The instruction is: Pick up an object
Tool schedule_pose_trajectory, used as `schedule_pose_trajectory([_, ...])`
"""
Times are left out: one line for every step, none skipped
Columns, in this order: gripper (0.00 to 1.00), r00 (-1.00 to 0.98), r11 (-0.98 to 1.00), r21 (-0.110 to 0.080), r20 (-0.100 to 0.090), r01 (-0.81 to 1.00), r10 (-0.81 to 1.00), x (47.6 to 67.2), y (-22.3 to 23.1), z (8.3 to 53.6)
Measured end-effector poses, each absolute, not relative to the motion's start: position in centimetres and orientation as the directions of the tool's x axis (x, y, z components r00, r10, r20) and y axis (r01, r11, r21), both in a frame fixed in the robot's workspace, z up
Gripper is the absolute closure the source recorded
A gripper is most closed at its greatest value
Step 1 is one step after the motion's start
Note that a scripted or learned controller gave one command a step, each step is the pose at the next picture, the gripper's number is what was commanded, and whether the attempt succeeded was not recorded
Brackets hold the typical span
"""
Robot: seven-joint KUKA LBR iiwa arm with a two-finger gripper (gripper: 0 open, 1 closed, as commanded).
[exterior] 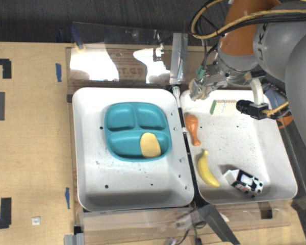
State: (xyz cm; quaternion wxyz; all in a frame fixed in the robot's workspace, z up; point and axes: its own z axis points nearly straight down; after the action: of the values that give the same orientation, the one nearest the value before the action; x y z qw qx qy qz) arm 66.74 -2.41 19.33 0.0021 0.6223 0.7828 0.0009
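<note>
A teal divided plate (136, 129) in the left bin (86, 152) holds a yellow piece (150, 145). In the right bin (275, 157) lie an orange carrot-like toy (193, 128), a banana (208, 170) and a black-and-white object (246, 182). The gripper (201, 89) hangs over that bin's far left corner, well apart from them; whether it is spread, I cannot tell.

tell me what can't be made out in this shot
- Gripper, camera view: small and cluttered by cables at the right bin's back edge; finger state unreadable.
- Black-and-white object, camera view: too small and blurred to identify.
- Green-edged card, camera view: print too fine to read.
- Clear panel behind the left bin: glare washes out what lies behind.
</note>
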Motion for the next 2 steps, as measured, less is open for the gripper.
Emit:
schedule_pose_trajectory([1.0,-0.221,0.221,0.002,-0.002,0.975,0.975,66.71,-2.15,19.17])
schedule_pose_trajectory([1.0,-0.223,0.223,-0.001,0.0,0.975,0.975,66.67,-1.46,18.48])
